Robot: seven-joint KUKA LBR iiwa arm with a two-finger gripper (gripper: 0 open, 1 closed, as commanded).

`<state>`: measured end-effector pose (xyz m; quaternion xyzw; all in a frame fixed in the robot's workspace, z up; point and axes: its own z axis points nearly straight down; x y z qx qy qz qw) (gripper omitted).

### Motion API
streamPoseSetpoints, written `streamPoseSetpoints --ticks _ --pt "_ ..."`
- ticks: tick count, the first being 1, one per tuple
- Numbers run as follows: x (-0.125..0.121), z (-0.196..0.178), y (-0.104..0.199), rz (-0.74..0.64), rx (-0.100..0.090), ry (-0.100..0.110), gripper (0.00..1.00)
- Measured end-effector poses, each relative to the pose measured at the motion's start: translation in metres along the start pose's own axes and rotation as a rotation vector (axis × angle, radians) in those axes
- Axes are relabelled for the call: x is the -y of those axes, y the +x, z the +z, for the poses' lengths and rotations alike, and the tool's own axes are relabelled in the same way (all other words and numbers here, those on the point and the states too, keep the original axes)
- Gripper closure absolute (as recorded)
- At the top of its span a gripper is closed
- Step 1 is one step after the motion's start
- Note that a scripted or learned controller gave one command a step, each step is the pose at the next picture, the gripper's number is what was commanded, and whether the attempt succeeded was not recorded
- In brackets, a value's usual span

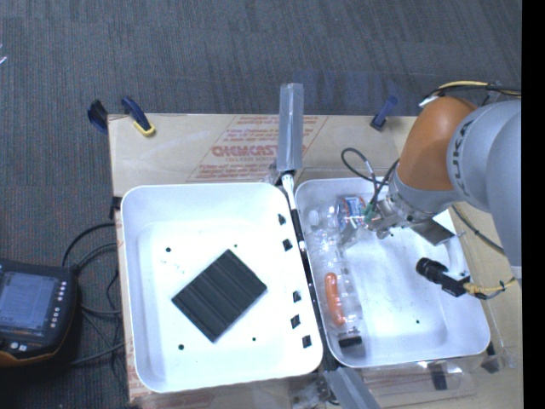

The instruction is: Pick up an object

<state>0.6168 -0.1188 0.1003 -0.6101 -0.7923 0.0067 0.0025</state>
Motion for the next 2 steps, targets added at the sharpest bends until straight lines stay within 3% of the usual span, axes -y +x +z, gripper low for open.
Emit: streamPoseSetpoints --ticks 1,2 --pt "-0.013 -0.031 -0.038 0.131 -0.014 0.008 0.0" --pt "-0.011 -0.058 -0.066 0.223 -0.007 -0.009 0.0"
